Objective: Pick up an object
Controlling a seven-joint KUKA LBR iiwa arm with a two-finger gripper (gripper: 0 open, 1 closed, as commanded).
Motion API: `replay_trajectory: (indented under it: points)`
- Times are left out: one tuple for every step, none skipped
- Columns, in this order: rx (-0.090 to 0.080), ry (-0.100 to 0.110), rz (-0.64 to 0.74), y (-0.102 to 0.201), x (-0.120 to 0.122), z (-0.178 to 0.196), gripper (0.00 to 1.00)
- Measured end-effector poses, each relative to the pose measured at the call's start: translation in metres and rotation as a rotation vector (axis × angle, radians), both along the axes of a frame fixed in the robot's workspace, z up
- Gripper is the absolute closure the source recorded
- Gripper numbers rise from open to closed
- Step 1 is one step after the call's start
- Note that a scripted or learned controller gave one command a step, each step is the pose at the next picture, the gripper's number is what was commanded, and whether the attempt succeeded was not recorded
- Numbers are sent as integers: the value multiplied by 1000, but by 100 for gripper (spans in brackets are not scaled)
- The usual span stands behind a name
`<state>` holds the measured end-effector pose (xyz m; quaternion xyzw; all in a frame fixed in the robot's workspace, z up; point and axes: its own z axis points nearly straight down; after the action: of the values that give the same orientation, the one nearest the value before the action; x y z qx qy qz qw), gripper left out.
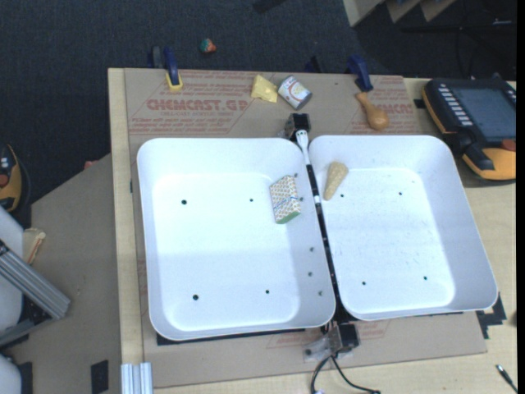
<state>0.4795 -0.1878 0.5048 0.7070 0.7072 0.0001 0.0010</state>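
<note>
Nothing is picked up yet, so the whole job is left. Can't tell the gripper's state. Left bin (164,245) has a small patterned box (285,199) near its far right edge. Right bin (443,245) has a tan cone (334,179) by its far left corner. Both lie loose & look easy to grab.

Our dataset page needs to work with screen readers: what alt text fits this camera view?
Two shallow white bins sit side by side on a bench: the left bin holds a small patterned box near its right wall, the right bin a tan cone-shaped object near its left wall.
</note>
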Motion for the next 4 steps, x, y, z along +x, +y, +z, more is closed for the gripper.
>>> replay_trajectory:
  points:
    - [2,-1,7,67,0,7,0]
    - [-2,-5,1,63,1,18,100]
    - [-1,-4,0,63,1,17,0]
    - [-4,-10,1,63,2,29,100]
